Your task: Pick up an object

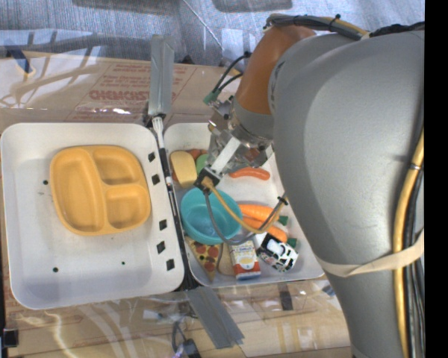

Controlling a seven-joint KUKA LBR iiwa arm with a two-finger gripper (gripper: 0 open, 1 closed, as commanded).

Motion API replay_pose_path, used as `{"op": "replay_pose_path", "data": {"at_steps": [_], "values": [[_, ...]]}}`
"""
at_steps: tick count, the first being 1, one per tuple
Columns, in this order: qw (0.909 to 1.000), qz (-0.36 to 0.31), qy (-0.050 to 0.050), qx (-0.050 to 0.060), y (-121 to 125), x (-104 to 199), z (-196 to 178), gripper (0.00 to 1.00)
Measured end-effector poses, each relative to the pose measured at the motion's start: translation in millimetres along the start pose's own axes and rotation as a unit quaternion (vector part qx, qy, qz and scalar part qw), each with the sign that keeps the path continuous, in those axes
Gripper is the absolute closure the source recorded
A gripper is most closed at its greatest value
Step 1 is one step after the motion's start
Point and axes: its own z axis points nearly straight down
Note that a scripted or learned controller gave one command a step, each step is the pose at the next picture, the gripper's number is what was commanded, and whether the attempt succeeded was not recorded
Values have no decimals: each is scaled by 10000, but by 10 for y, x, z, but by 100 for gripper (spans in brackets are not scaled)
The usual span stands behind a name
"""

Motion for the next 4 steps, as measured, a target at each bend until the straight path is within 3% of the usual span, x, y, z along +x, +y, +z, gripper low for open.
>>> {"op": "replay_pose_path", "data": {"at_steps": [1, 2, 3, 4], "values": [[9743, 2255, -15, 3, -224, 443, 27, 100], [9839, 1789, -27, 20, -576, -152, 27, 100], [9797, 2003, -30, 15, -782, -659, 27, 100], [9794, 2019, -31, 21, -939, -837, 30, 100]]}}
